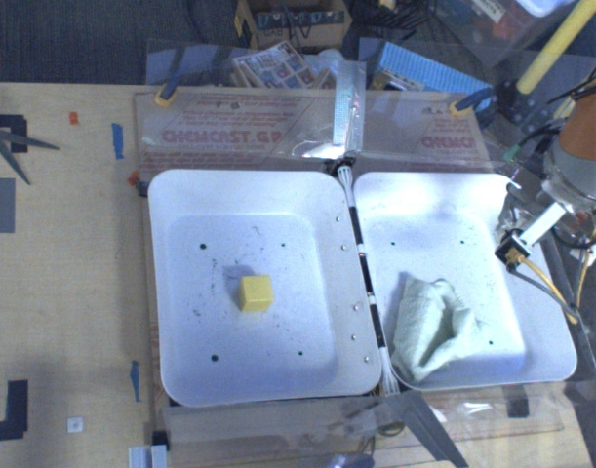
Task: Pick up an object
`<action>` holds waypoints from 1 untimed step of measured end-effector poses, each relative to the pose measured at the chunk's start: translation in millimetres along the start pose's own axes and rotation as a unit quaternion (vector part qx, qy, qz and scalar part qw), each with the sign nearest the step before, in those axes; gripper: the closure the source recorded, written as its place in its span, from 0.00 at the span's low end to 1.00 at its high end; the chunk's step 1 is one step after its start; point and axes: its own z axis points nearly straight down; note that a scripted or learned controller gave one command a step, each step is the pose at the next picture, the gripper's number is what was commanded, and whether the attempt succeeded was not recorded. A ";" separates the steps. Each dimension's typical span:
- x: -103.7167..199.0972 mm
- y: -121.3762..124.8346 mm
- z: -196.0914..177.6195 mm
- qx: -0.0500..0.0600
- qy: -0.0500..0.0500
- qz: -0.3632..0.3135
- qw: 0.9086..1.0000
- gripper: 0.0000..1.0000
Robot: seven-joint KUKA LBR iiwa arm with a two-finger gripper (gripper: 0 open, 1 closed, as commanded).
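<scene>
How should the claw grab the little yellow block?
Probably straight down from above, pinching two opposite flat sides of the yellow block. It sits alone on the flat floor of the left bin, well away from the walls, so there looks to be room on either side.

Left of the arm, a small yellow foam cube [257, 293] sits on speckled white plastic [180, 203]. Nearer it lies a crumpled pale grey-green cloth [429, 325].

Red lettering "CHEMCAST GP" on clear sheet [241, 125] behind left bin, partly repeated on right sheet [426, 133]
</scene>
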 end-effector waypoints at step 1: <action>-3.9 -20.7 -26.9 0.000 0.000 0.181 0.983 1.00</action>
